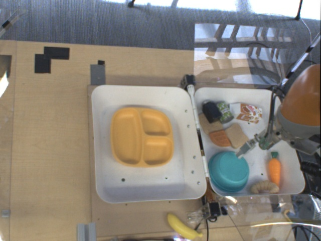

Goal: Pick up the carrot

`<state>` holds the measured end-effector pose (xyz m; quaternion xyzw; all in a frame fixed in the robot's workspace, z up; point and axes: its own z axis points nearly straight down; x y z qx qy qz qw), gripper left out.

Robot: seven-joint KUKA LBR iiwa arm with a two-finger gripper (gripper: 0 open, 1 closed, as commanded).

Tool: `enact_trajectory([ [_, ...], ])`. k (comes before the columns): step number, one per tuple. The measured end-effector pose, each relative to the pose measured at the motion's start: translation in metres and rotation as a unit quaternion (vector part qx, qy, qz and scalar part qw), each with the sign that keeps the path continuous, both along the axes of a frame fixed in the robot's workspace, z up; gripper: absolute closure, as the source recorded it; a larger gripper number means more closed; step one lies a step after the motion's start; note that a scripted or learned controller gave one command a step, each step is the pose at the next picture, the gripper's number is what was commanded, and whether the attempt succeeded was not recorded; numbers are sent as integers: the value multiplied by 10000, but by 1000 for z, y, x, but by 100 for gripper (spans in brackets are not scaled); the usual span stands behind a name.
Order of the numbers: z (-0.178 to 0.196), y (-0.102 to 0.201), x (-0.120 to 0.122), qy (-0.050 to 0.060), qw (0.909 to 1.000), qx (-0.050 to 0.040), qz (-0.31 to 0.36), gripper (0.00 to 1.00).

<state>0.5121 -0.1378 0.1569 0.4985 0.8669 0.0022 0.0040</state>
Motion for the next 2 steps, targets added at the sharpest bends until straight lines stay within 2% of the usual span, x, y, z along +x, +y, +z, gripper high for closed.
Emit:
enact_trajectory([
  [1, -34, -39, -6, -144, 9999, -26, 2, 0],
  [2, -40, -49, 0, -241, 9949, 22, 975, 0],
])
